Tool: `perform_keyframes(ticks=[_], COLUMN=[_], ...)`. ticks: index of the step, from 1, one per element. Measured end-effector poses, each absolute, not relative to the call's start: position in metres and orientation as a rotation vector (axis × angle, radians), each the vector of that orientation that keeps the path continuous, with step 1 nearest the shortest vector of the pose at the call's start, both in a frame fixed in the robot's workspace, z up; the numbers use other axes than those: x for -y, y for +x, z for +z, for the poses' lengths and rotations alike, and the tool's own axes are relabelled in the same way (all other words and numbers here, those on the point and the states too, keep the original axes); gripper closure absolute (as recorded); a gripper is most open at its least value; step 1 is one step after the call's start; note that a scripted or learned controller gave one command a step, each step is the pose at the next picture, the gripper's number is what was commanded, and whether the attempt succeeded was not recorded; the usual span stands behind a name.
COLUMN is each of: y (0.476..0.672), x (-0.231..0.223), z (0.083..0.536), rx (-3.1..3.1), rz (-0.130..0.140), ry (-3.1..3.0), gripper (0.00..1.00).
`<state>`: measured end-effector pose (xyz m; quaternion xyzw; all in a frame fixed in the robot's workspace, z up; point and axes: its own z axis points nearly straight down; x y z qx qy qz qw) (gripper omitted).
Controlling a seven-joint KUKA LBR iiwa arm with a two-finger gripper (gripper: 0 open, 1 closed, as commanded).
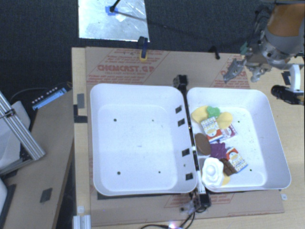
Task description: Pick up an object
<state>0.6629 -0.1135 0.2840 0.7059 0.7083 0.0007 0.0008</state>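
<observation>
The right bin point(271, 128) holds a cluster of small items along its left side: a yellow piece point(199, 113), a green piece point(213, 111), a second yellow piece point(225, 118), a printed packet point(209, 126), a brown oval point(202, 144), a purple piece point(218, 150), another packet point(237, 159) and a white lump point(212, 171). My gripper point(244, 75) hangs over the bench just beyond the right bin's far rim, well away from the cluster. Its fingers stand open with nothing between them.
The left bin point(138, 137) sits beside the right one, with a black divider strip point(187, 123) between them. A silver sheet point(113, 12) lies on the floor at the back. An aluminium frame point(14, 128) stands at the far left.
</observation>
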Motion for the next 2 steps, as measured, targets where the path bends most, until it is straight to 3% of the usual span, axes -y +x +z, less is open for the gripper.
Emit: perform_keyframes(ticks=[1, 2], y=[0.667, 0.609], x=[0.085, 0.083], z=[0.119, 0.082], rx=[-2.234, -2.226], rz=[-0.006, -0.006], ry=[2.219, 2.224], gripper=[0.0, 0.0])
